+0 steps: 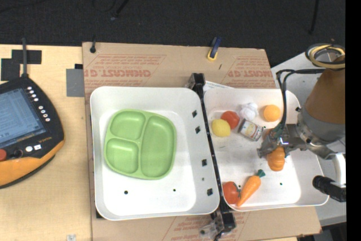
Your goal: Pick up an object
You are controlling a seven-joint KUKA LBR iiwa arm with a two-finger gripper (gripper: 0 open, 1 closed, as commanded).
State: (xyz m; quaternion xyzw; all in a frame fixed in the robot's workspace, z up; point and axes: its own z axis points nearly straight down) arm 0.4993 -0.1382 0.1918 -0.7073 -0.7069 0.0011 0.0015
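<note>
Orange fruit-shaped object [276,161] is seen in the right bin [293,192], toward that bin's right side, directly at the gripper [273,149]. It is judged to be the thing being picked. Part of the object is covered by the dark fingers, so its full shape cannot be told.

The step in hand is judged to be the grasp itself. For it to be done well, the object should be centred between the fingers before any lift is begun, and the lift should be made straight up so that nothing nearby is dragged. A small jar [250,130] lies just beside the gripper on the left, and it should not be clipped by the fingers. A toy carrot [250,188] lies below, near the bin's front wall, and is apart from the grasp. A round orange ball [271,113], a red piece [229,119] and a yellow lemon-like piece [220,128] are grouped further up and left, clear of the move.

The gripper is seen low in the bin, touching the top of the orange object. Whether its fingers are spread or pressed together cannot be told, since they are blurred and dark. A firm hold cannot be confirmed.

A green divided plate [141,144] rests in the left bin [101,189].
</note>
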